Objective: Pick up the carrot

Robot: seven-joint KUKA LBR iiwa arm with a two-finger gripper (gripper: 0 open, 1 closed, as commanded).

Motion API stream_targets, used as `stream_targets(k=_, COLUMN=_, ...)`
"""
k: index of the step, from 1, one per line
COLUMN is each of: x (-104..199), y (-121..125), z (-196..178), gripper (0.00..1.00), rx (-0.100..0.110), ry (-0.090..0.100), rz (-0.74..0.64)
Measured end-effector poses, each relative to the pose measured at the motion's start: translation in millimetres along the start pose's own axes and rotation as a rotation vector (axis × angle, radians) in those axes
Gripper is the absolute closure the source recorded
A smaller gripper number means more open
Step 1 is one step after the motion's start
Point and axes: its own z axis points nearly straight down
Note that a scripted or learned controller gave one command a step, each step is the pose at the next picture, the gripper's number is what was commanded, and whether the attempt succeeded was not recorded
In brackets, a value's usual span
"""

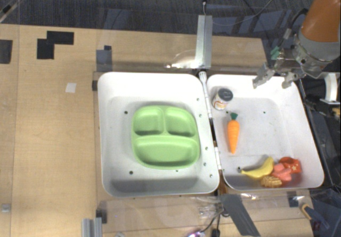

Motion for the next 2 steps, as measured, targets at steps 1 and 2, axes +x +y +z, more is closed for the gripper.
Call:
stream_targets(k=1, x=-18, y=-34, z=-50, gripper=0.0, rx=0.0, ry=-0.001, rz=0.228)
stream_targets(k=2, x=15, y=-68, z=25, gripper=0.0, rx=0.001, ry=0.0, rz=0.036)
